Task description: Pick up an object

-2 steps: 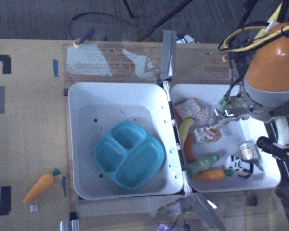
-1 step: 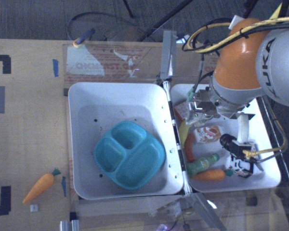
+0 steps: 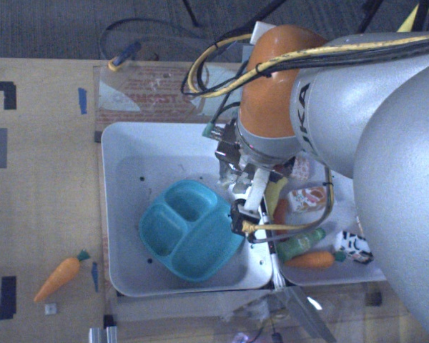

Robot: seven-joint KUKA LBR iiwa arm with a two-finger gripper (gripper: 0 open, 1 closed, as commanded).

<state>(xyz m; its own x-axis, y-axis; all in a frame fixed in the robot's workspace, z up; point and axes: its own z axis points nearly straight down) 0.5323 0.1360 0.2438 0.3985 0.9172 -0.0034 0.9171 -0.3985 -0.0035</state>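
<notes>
Broadly, we see a pale wooden bench [image 3: 43, 191] under the arm, marked with black tape corners and short blue tape strips [image 3: 82, 100]. Past the bench's top edge, well away from the jaws, lies a dark grey carpeted floor [image 3: 71, 6] with cables and thin stand legs across it. A blue-handled clamp [image 3: 121, 54] sits at that edge, beside a clear plastic sheet [image 3: 157, 91] with faded red print.

The gripper [image 3: 239, 184] hangs over the inner edge of the left bin [image 3: 129, 163], a shallow white tub with rounded corners and a smooth, dull floor. We cannot tell whether the jaws are released or clenched, since the wrist hides them.

Just below the jaws and toward the view's left lies a teal plate [image 3: 189, 227], smooth plastic, rounded and split into compartments, flat on the bin floor. We see nothing held in the jaws.

On the other side of the jaws, toward the view's right, the right bin [image 3: 322, 274] holds a small heap. It includes a glossy green bottle [image 3: 300, 245] on its side, an orange carrot [image 3: 311, 259] touching it, a black-and-white patched toy [image 3: 354, 247], and a pale pouch [image 3: 307, 197] with a red label.

Far off toward the view's lower left, outside both bins, a second toy carrot [image 3: 57, 277] with a green top lies on the bare wood.
</notes>
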